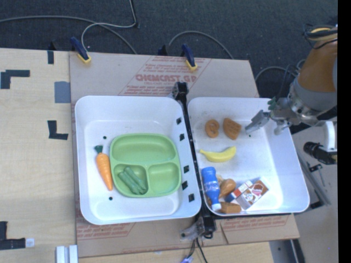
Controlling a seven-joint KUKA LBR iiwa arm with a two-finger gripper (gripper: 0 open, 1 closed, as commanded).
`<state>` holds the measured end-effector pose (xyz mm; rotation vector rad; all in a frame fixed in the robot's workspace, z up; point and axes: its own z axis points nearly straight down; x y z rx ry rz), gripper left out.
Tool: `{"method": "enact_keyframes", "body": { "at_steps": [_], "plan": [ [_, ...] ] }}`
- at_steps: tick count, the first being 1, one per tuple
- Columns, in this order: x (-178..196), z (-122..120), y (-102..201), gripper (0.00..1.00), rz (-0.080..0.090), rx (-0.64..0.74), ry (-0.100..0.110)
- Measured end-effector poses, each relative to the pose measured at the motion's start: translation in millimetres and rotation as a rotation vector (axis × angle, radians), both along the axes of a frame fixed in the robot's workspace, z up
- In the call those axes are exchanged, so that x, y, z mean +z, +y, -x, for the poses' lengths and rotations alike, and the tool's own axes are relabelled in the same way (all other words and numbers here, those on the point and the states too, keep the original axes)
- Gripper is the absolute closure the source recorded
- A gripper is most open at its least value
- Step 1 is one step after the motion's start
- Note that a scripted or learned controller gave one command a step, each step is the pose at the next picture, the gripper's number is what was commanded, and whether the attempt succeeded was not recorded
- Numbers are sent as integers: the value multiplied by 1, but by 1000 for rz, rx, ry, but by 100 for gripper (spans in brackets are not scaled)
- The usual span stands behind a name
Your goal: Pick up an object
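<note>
gripper (256,123) poised over right bin (288,163) far edge; fingers seen slightly parted, nothing held | pastries (222,128) nearest, judged likely target

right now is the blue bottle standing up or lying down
Lying down: the blue bottle lies along the right bin's floor, white cap toward the near edge.

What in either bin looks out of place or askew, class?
Mildly odd: the carrot lies on the left bin's floor beside the green divided plate, while the green beans sit inside a compartment. Nothing looks spilled or damaged.

Yellow banana (218,154) lies flat, mid right bin (285,163).
</note>
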<state>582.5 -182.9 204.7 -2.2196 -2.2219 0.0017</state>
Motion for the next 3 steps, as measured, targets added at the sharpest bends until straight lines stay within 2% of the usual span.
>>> {"method": "enact_keyframes", "body": {
  "at_steps": [1,2,3],
  "plan": [
    [-118,-39,33,0,0,1,-6],
    [-119,-85,51,0,1,2,-5],
    [-118,-87,15,0,3,1,-5]
  ]
}}
